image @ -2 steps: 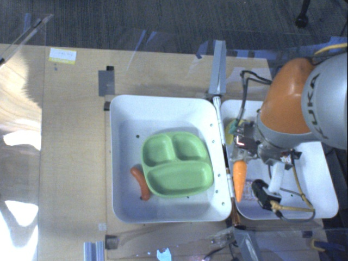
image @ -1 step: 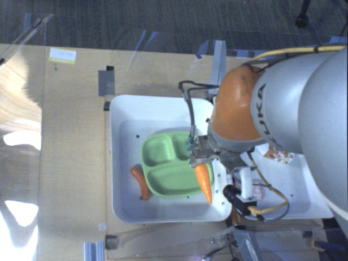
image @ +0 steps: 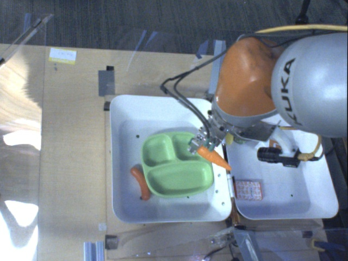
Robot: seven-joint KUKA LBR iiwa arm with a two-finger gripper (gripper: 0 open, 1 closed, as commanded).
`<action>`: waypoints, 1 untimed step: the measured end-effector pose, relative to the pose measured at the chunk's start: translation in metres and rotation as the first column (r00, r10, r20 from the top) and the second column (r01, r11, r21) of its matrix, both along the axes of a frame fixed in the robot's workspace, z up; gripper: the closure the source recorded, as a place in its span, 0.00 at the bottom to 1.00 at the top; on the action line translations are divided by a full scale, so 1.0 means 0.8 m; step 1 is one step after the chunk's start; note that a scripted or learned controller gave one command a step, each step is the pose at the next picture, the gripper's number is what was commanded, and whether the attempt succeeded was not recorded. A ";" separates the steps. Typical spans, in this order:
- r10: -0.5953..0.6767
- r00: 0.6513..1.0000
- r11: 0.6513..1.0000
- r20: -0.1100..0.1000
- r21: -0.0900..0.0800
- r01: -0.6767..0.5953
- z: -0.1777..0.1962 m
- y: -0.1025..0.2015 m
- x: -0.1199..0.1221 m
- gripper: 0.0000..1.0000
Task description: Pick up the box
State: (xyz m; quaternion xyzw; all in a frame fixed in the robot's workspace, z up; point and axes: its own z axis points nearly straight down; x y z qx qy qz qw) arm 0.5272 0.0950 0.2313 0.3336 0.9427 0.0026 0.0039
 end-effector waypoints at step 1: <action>0.009 1.000 1.000 -0.007 -0.001 -0.009 -0.104 0.168 -0.051 1.00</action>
